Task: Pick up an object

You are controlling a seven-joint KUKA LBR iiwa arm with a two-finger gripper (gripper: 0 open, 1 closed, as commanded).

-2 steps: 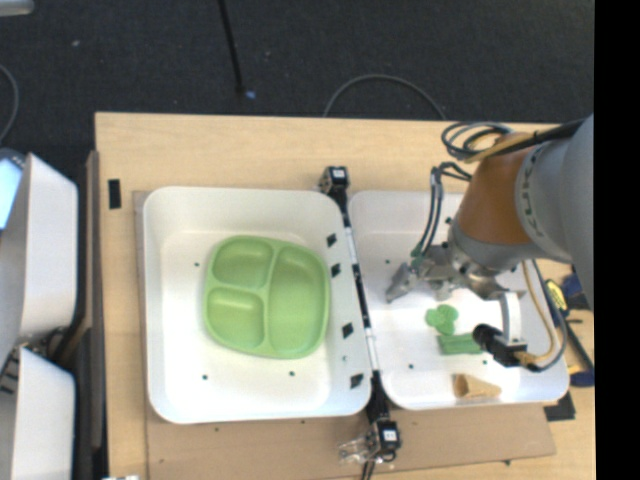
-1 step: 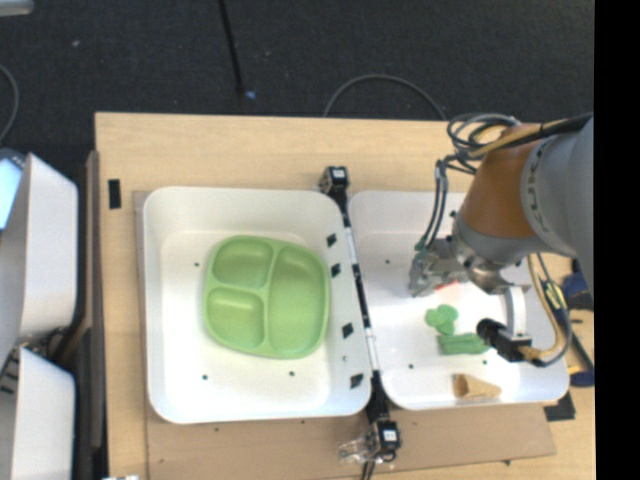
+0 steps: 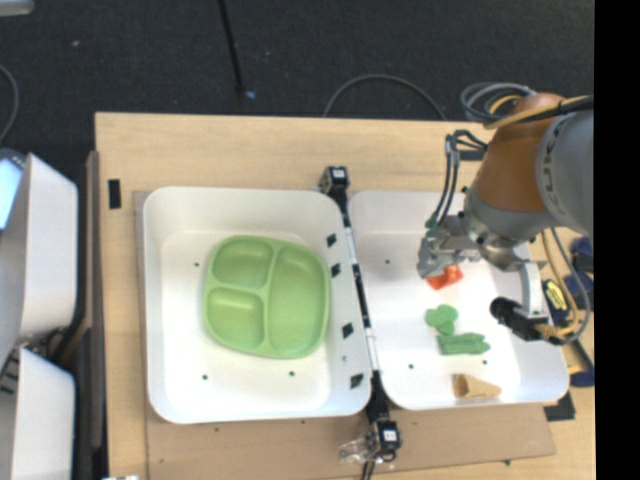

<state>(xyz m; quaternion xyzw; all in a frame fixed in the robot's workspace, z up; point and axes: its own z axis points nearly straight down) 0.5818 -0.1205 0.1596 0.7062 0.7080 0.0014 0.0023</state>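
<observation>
Currently, step in hand: approach/grasp phase of the pick. The arm point(image 3: 515, 168) reaches in over the right bin point(image 3: 398, 223), and the gripper point(image 3: 438, 258) sits low above the bin floor, approx. mid-bin toward the far side.

Target (judged): red piece point(image 3: 448, 277). It lies in the right bin directly at the near edge of the gripper, touching it or just beside it; the view does not settle which. No other item is as close.

Other contents, right bin:
- green lump point(image 3: 441, 317), near the red piece, toward the camera.
- green bar point(image 3: 463, 344), just beside the lump, poss. touching.
- tan wedge point(image 3: 475, 388), near the front wall, well apart from the gripper.

Left bin point(image 3: 160, 268): a green plate point(image 3: 268, 295) w/ three compartments, lying flat, well apart from the gripper.

Grip state: cannot tell. The wrist body blocks the tip from above, so open vs. closed is not readable, and nothing confirms that the red piece is clamped. Treat the piece as not yet secured.

Next move calls for (judgement only):
1. Centre the gripper over the red piece; it looks offset toward the piece's far side.
2. Close on it, then lift straight up.
3. Verify the piece leaves the bin floor w/ the gripper.

Risk: the piece is small and sits at the tip's edge, so a nudge or slip-out is likely. Keep clear of the green lump during any re-try.
</observation>
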